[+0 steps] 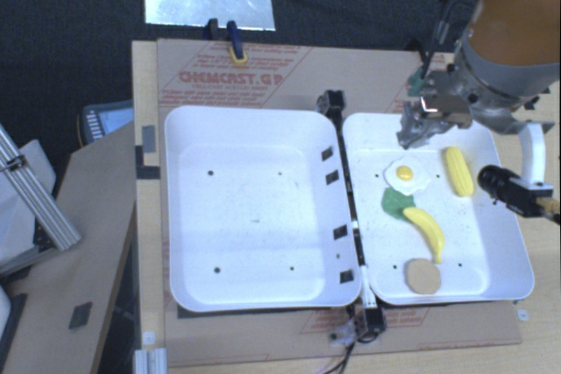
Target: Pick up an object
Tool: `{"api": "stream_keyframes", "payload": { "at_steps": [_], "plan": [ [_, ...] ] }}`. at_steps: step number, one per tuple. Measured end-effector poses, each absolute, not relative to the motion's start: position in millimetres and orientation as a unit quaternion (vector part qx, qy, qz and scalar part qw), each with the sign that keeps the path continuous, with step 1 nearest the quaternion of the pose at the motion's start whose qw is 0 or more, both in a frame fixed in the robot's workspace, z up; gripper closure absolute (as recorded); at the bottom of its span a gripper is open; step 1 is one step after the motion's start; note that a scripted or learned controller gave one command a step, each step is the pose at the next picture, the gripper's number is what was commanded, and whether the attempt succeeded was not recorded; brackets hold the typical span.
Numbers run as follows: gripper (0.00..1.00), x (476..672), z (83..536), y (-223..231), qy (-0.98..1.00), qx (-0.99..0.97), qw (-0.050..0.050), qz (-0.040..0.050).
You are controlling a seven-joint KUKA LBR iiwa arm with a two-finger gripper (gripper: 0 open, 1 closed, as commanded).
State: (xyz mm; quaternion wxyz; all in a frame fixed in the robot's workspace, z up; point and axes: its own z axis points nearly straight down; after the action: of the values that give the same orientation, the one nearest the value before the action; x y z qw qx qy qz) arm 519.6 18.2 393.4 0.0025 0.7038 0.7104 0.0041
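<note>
The gripper [415,134] hangs over the far part of the right bin [504,276]; whether it is released or clenched I cannot tell. The fried egg [406,177] lies just at its 6 o'clock, nearest; the corn cob [458,170] sits toward 4 o'clock, long axis running 12-to-6.

Egg [405,176], banana [427,231] in right bin [508,276]

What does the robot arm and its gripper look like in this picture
The grey robot arm carries a broad orange band above its wrist, with a yellowish ring and dark cables looped near the top. Its grey metal gripper is small and blocky, with thin dark cables alongside. A white bracket and black cylinder hang beside it.
</note>
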Motion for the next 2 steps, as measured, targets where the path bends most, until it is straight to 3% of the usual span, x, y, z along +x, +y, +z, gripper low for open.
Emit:
{"api": "stream_keyframes", "payload": {
  "at_steps": [1,2],
  "plan": [
    [1.00,497.9,468,78,0.711,0.703,0.002,0.0051],
    [1.00,501.2,539,95,0.709,0.705,0.003,0.0046]
  ]
}}
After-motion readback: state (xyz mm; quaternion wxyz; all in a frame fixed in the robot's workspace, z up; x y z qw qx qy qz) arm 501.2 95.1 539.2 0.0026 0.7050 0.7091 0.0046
